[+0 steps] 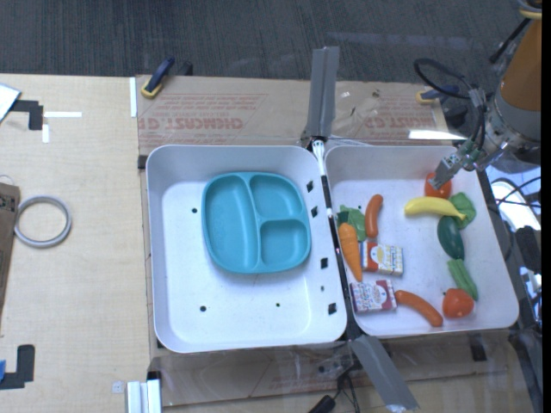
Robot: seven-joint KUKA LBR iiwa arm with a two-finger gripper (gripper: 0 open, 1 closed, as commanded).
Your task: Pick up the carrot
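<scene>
At two o'clock over the right bin [495, 256], the gripper [448, 172] hangs near the banana [433, 206]; whether it is clenched I cannot tell. Toward eight o'clock the carrot [349, 251] hugs the bin's left wall, awkward to reach.

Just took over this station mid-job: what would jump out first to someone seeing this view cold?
The big teal divided plate sits alone in the left bin. The right bin is crowded with toy food: the carrot lies along its left wall, a yellow banana near the far right. The end effector hovers over the right bin's far right corner, away from the carrot.
</scene>
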